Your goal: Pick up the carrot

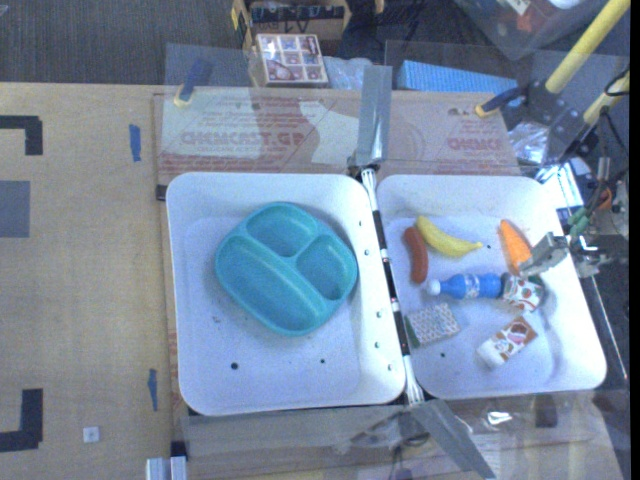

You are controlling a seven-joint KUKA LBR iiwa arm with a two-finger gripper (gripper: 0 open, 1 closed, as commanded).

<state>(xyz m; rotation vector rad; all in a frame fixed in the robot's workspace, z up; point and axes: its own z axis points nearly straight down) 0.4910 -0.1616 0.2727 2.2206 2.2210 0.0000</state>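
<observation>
Robotics lab, test bench. Wooden benchtop [80, 298] marked with black tape corners [28, 133] and blue tape strips [135, 142]. Two shallow white bins [200, 368] set side by side against taped-down cardboard sheets [250, 133]. Toy food as test pieces: plastic banana [447, 238], sausage [417, 254], small bottle [465, 287]. Cardboard box [290, 3], cables and loose gear crowd the grey carpet behind.

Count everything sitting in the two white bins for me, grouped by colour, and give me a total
Teal: 1, the divided plate
Yellow: 1, the banana
Orange: 1, the carrot
Red: 1, the sausage
Blue: 1, the bottle
White and red: 2, the cartons
Grey: 1, the speckled pad
Total: 8
</observation>
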